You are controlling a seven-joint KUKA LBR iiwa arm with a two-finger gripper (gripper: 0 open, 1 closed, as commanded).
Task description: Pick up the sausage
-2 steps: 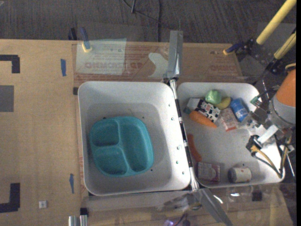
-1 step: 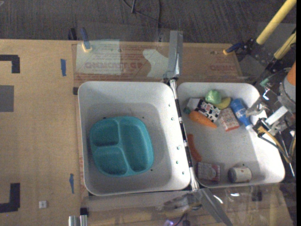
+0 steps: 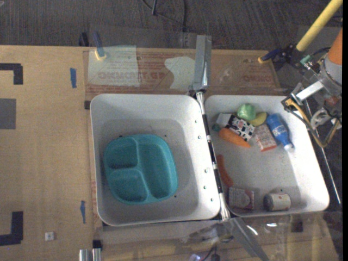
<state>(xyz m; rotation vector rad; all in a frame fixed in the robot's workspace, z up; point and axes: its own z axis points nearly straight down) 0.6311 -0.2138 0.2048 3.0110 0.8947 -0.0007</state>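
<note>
From the overhead camera, the right-hand shallow white plastic bin (image 3: 318, 186) is the reference for everything else. The slim red-orange sausage (image 3: 222, 170) lies flat on this bin's floor. It runs lengthwise close along the wall the bin shares with its neighbour, about halfway down that wall, and nothing else touches it.

Nearer the bin's far end on the same side, a tapered orange carrot (image 3: 235, 138) lies aslant against a black-and-white patterned carton (image 3: 238, 125). By the bin's far wall sits a round light-green fruit (image 3: 246, 111), with a small yellow piece (image 3: 259, 118) just beside it. In the far right part of the bin lies a blue plastic bottle (image 3: 279, 130), touching a small red-and-white packet (image 3: 265, 138). Along the bin's near wall are a pinkish square box (image 3: 242, 198) and a grey can (image 3: 277, 201) lying on its side, near each other but apart.

The pincer (image 3: 328, 103) hangs by the bin's far right corner, well apart from the sausage. Cables and the picture's edge hide it, so I cannot tell whether it is open or closed, or whether it holds anything.

A second white bin (image 3: 98, 113) sits just beside the right-hand bin and holds a teal divided plastic plate (image 3: 140, 168). Both bins rest on the tan bench (image 3: 43, 145).
</note>
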